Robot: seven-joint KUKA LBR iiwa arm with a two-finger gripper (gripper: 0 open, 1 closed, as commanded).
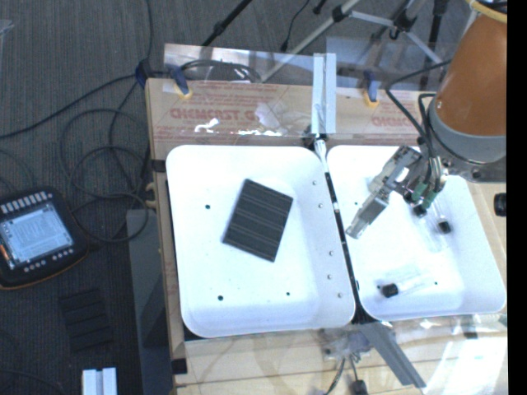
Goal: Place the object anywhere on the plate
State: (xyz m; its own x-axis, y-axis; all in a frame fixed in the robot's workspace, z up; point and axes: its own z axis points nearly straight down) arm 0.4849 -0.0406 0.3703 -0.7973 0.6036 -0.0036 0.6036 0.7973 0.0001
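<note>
One tool (362, 220), finger state unclear, hovers over the right bin (486, 290); descend squarely onto the object (389, 289).

Arm (482, 64) cut off at right edge.

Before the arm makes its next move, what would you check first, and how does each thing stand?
1. Dark ribbed plate lies flat in the left bin: ok.
2. Small black-and-clear object on the plate: not ok, it lies in the right bin.
3. End effector over the right bin, apart from that object: ok.
4. End effector carrying anything: cannot tell.
5. Whether the second small dark piece matters: cannot tell.
</note>
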